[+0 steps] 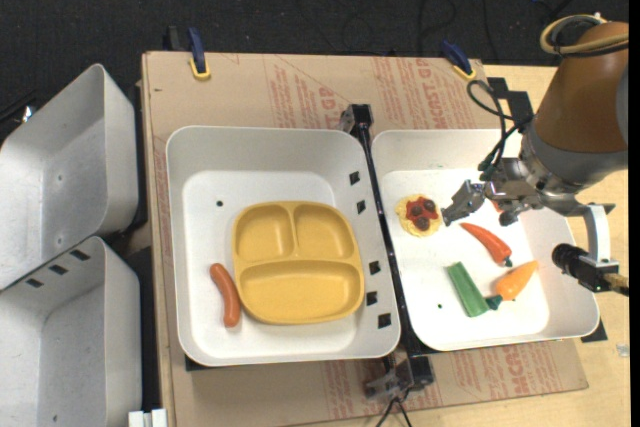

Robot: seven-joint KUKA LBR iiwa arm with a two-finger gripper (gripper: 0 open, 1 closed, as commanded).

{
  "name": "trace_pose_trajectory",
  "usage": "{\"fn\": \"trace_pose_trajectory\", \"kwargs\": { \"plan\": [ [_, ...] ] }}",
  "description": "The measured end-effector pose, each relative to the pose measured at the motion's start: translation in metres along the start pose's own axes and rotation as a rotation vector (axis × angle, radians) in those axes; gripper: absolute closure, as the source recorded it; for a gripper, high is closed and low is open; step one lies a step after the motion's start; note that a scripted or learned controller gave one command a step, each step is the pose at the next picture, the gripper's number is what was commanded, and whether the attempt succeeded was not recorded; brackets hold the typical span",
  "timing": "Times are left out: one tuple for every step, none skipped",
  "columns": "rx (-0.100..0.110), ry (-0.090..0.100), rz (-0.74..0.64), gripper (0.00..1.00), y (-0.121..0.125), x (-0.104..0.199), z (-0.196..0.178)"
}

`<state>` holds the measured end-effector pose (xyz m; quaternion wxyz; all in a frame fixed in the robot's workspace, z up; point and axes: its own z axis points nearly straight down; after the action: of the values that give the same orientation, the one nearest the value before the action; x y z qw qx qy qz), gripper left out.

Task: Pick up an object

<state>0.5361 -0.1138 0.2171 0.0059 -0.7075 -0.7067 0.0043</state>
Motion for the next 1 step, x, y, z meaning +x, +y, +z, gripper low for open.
{"fn": "trace_pose_trajectory", "kwargs": {
  "plan": [
    [-0.014,-0.002,-0.002,0.0,0.0027,0.0002,-0.0068]
  ]
}}
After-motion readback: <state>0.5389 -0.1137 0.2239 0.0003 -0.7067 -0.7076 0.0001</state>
